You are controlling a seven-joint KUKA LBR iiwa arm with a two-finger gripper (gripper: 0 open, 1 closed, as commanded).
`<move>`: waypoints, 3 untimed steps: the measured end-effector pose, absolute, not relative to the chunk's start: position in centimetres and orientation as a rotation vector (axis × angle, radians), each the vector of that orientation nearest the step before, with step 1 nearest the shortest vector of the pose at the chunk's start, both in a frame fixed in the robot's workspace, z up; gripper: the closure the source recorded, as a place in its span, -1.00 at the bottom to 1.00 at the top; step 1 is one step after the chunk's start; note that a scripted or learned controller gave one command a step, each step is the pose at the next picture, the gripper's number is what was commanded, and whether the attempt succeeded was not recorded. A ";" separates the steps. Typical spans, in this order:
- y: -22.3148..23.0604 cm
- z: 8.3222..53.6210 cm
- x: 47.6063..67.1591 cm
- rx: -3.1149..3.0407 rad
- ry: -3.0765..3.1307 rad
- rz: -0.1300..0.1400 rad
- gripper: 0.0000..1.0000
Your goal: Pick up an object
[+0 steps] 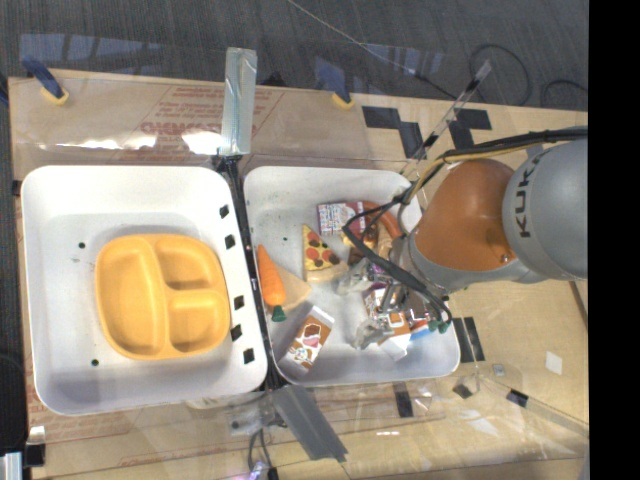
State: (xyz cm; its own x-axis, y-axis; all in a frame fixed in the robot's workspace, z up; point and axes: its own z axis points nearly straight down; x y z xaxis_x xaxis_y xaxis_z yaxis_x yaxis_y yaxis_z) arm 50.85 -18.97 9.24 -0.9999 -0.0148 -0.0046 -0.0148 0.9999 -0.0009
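The gripper (385, 313) is lowered into the right bin (290, 193) among small packets; whether the fingers are wide or closed cannot be told, and nothing is seen lifted yet. One carrot (271, 280), one pizza slice (319, 253) and one yellow tray (160, 294), in the left bin (60, 193), are counted.

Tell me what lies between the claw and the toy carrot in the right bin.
The claw is low at the right bin's right side. The pizza slice and small packets lie between it and the carrot by the left wall.
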 end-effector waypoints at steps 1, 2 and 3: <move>-15.4 9.4 50.8 0.408 3.120 0.003 -1.00; -17.8 11.0 62.5 0.765 3.045 0.000 -1.00; -16.8 9.9 55.7 0.690 3.069 0.000 -1.00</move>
State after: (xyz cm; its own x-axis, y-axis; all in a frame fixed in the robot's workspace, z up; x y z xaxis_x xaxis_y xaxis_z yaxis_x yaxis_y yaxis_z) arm 55.65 -16.79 9.86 -0.9039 0.4278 0.0035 0.4278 0.9039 -0.0007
